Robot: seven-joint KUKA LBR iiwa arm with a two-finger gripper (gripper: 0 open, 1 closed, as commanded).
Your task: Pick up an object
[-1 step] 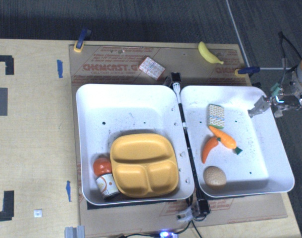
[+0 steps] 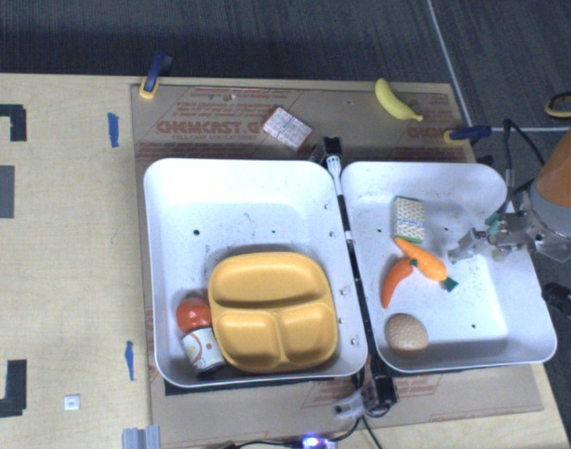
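While hanging low over the right bin (image 2: 534, 340), gripper (image 2: 473, 241) just right of the carrot (image 2: 424, 258), apart from it, fingers blurred, spread or pressed together impossible to tell.

Arm: reached in from the right edge, grey, with an orange band (image 2: 559, 171) showing at the frame's border.
Wrist: sat low over the right side of the view, body pointing leftward.
Gripper (image 2: 473, 244): extended to the left from the wrist, metallic, with a small green part near its base.
Fingers: too small and blurred to tell their spread.
Cables: dark lines looped above and below the wrist.
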